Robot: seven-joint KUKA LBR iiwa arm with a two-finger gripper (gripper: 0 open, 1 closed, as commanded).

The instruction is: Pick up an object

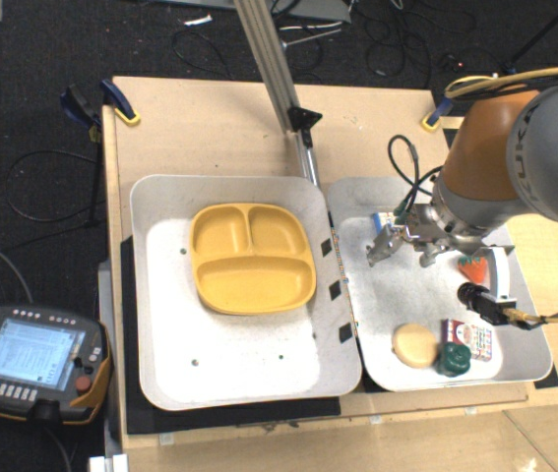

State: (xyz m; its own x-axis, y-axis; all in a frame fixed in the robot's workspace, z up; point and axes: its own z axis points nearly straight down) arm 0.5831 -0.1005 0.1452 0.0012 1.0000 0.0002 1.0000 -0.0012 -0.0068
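I see the gripper (403, 247) spread open above the right bin (377, 357), gripping nothing. Pick not yet done. Nearest candidates: yellow round object (415, 345) and green toy (453, 359), below it.

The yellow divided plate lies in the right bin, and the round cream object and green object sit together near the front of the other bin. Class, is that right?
Not quite. The camera view shows the yellow divided plate in the left bin, not the right one. The rest holds: the round cream object and the green object sit together near the front of the other bin, the right bin.
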